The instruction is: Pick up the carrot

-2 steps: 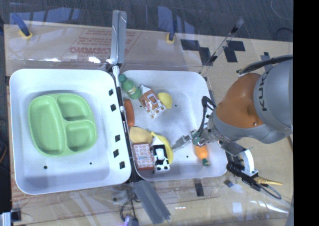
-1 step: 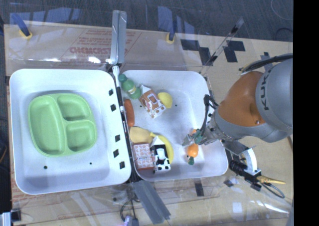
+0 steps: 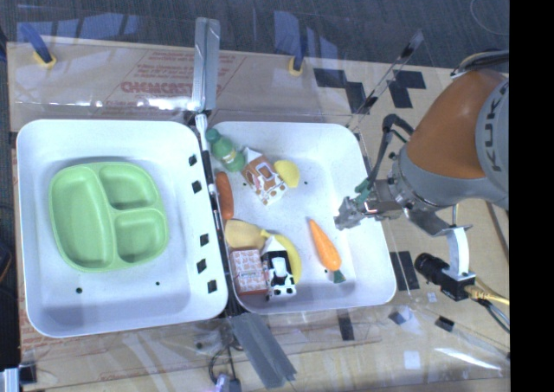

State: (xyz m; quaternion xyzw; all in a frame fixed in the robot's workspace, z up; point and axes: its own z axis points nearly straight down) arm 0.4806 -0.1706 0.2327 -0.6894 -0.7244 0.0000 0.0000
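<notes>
The carrot [image 3: 325, 248] lies in the right bin [image 3: 346, 141], toward its lower right corner, long axis slanting from upper left to lower right. The gripper [image 3: 350, 213] hovers just up and right of it; its state cannot be determined.

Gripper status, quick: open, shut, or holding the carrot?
Gripper: cannot be told whether open or shut. It holds nothing; it sits above the right bin, up and to the right of the carrot, which lies on the bin floor.
</notes>
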